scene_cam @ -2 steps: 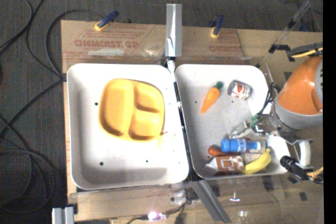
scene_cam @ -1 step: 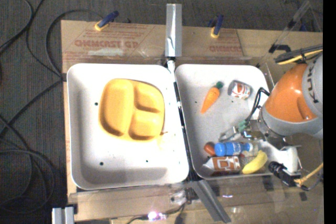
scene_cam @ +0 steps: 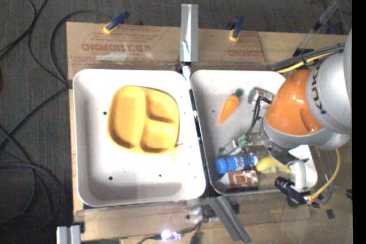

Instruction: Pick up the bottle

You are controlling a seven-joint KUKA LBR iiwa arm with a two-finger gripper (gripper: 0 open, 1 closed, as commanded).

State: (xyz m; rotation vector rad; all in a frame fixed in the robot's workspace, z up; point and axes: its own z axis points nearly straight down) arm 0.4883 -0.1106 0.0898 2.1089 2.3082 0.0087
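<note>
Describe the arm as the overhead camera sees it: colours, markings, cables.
The arm is grey, with a rounded orange band above the wrist and dark letters on the grey shell beside the band. Thin dark cables run down past the wrist, and a yellow cable loops at its lower right. The pincer's shape is too hidden to describe.

The bottle (scene_cam: 235,163) is blue with a white label band. It lies on its side near the front of the right bin (scene_cam: 209,123), cap end pointing left.
</note>
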